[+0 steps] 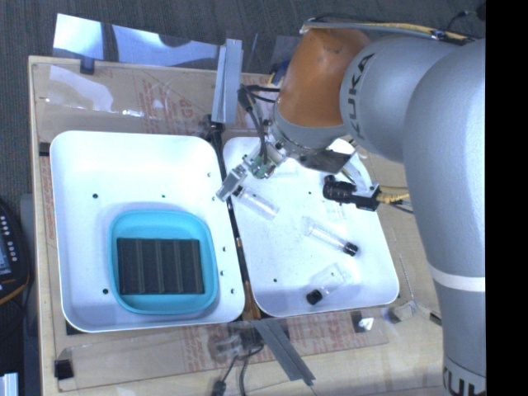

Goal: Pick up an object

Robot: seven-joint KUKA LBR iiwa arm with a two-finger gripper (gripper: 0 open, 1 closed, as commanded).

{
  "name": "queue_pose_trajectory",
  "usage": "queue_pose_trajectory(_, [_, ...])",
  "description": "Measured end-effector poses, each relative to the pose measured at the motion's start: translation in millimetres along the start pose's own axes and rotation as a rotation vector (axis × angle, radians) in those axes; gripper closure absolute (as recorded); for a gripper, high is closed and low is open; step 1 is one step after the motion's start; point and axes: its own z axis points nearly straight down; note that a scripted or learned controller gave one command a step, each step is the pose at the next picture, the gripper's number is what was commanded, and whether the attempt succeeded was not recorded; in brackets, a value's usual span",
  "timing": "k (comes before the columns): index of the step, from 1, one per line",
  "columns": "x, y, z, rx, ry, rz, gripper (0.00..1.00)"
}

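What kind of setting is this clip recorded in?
Most likely a robotics lab bin-picking station: a grey industrial arm with an orange band reaches over two shallow white bins on a board-topped bench, with small clear plastic vials as test objects.

"KUKA" lettering, partly visible, on grey arm housing (388,81); red print on bench sheet (148,97) illegible.
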Motion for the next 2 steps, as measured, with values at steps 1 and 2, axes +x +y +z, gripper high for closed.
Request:
queue_pose_trajectory(1, [0.0, 0.0, 0.0, 0.000, 0.000, 0.000, 0.00])
queue_pose_trajectory(2, [-71.6, -20.4, 7.3, -0.001, -0.002, 0.071, 0.00])
